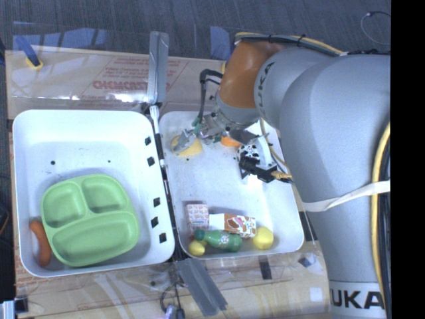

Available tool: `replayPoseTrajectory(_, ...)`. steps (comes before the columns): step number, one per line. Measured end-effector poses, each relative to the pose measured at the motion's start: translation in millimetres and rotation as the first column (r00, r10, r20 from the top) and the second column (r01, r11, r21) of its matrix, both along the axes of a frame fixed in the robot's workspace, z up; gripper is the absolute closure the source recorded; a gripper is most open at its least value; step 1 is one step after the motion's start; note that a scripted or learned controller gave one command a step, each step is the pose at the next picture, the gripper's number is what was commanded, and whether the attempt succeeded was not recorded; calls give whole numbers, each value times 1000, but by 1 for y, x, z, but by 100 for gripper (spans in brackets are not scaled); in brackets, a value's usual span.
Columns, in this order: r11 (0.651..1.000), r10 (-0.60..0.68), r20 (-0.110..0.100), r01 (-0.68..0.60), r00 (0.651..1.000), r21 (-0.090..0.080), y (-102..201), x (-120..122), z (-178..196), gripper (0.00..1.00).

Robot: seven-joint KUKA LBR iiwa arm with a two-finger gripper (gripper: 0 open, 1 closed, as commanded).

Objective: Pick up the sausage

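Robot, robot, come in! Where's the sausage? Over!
Gripper over right white bin, at yellow food piece. Orange-brown sausage in left white bin, squeezed beside green divided plastic plate.

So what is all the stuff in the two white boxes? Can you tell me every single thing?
Bins: 2, white, side by side on the bench.
Divided plate: 1, green, left bin.
Sausage: 1, orange-brown, left bin, at the plate's left edge.
Yellow piece: 1, right bin, far end, under the gripper.
Small packets: 2, white and red-brown, right bin, near end.
Green bottle: 1, lying down beside the packets.
Yellow round fruits: 2, either end of the bottle.
Gripper: 1, metal, over the right bin.
Arm: 1, grey with orange band, from the right.
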State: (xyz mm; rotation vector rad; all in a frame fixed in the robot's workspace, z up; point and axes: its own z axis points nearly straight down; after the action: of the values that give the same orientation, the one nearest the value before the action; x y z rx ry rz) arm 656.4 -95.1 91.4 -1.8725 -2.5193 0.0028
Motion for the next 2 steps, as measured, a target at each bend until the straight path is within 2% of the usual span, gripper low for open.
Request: replayPoseTrajectory(2,1000,0,1,0,1000,0,0,0,1,0)
